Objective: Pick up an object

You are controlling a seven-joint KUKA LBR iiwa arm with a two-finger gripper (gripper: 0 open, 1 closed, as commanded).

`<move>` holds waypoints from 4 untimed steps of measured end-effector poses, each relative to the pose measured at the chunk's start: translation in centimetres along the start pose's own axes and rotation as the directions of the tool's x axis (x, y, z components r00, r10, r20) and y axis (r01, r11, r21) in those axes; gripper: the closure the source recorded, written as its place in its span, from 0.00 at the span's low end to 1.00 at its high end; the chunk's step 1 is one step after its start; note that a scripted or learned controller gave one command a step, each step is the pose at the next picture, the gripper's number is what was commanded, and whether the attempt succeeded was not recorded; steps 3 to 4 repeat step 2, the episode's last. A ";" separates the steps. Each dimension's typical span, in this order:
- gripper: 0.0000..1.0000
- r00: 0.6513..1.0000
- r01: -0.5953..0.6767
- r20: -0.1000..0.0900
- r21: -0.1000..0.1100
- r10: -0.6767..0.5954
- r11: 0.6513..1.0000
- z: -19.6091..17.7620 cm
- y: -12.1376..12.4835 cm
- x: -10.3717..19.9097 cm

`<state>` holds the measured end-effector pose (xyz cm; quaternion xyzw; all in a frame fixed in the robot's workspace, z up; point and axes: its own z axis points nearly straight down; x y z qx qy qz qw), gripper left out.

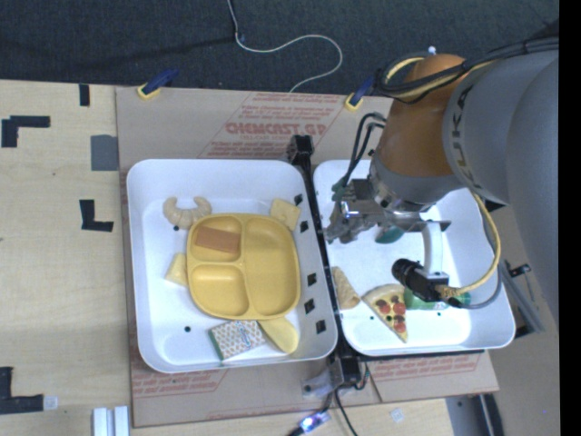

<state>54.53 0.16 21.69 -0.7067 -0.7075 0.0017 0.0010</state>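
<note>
A: While arm (436, 143) hangs over right bin (481, 330), gripper (349, 221) state?
B: can't tell; hidden under wrist; pizza slice (390, 307) lies near bin's front edge, apart from gripper.

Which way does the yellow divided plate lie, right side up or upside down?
Right side up: the yellow divided plate in the left bin shows its compartments facing up, one holding a brown slice.

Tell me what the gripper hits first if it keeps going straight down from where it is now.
Most likely the bare white floor of the right bin near its left wall. The gripper hangs there, with the pizza slice lying nearer the camera. Depth is hard to judge.
</note>
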 end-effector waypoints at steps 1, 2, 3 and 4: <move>1.00 1.000 0.000 -0.001 -0.003 0.000 1.000 -1.6 0.5 -1.2; 1.00 1.000 0.000 0.000 -0.001 0.000 1.000 -0.7 1.1 -1.3; 1.00 1.000 0.000 0.000 -0.001 0.000 1.000 -0.7 1.1 -1.3; 1.00 1.000 0.000 0.000 -0.001 0.000 1.000 -0.7 1.1 -1.3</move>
